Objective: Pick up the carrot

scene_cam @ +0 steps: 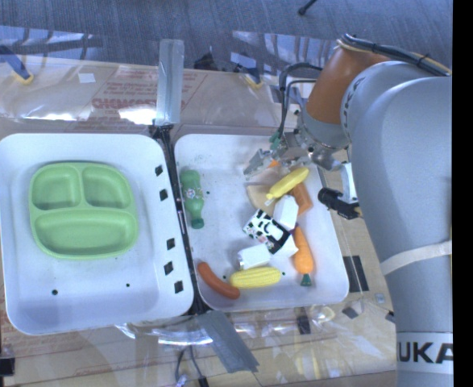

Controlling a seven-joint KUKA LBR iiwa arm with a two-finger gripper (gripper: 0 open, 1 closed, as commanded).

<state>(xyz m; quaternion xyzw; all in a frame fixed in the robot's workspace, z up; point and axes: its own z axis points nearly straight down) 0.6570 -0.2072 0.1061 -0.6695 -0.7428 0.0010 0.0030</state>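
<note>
The gripper (262,161) sits low in the right bin (220,156), its finger state impossible to tell. The carrot (302,252) lies apart, beside a corn cob (256,277).

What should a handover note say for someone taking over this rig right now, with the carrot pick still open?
Hand: at the far side of the right bin, low over the pile; its grip state cannot be read from this view.
Carrot: lies in the right bin near its right wall, beside the black-and-white carton, apart from the hand.
Nearby: banana, corn, sausage, green bottle.
Green plate sits in the left bin.
Done: nothing lifted.
Left: reach, grasp and raise the carrot.
</note>
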